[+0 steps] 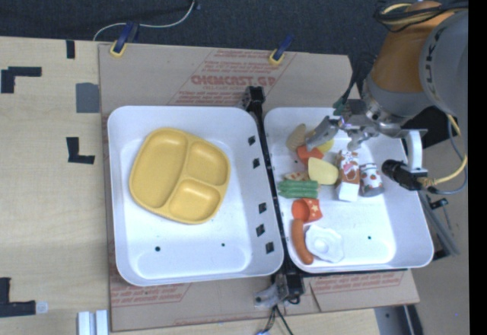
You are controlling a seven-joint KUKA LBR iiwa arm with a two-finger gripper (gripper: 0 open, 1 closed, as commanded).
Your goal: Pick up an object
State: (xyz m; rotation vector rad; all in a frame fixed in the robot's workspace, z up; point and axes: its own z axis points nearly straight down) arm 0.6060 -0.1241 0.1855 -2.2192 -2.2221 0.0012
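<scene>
Pincer (336, 130) hovers over right bin's (403, 238) crowded far edge.

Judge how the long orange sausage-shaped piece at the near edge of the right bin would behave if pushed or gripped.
The sausage looks rounded and smooth, so it probably rolls sideways when nudged and may slip from a loose pinch. It seems a small toy, likely light and stiff. The fried egg piece lying against it could shift too.

Arm (426, 44) cut by right edge (tool (340, 132) fingers unclear).
</scene>
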